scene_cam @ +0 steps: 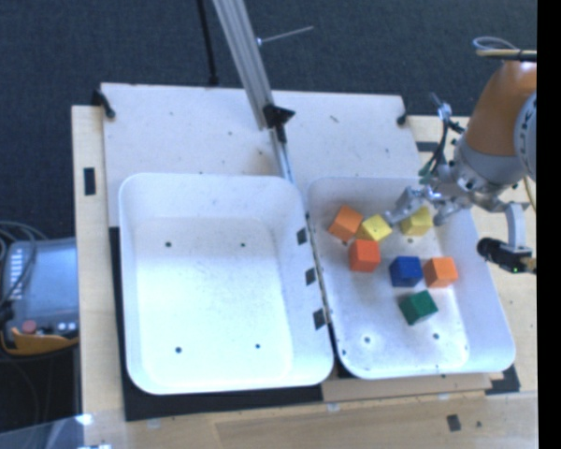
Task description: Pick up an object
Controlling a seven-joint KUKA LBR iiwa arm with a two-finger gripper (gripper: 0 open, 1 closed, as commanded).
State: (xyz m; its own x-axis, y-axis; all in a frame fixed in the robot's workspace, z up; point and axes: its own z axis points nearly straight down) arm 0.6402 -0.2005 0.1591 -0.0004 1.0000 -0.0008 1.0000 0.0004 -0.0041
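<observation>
Camera view: gripper [419, 206], jaw state indiscernible, over right bin [481, 340]; yellow cube [417, 221] directly beneath jaws, second yellow cube [376, 228] just left, blue cube [405, 270] below.

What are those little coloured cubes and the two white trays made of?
The cubes, like the blue cube and green cube, look like painted wood or solid plastic: flat matte colour, crisp edges, no shine. I can't tell which. The right bin and left bin look like moulded plastic: smooth, rounded corners, soft sheen.
</observation>
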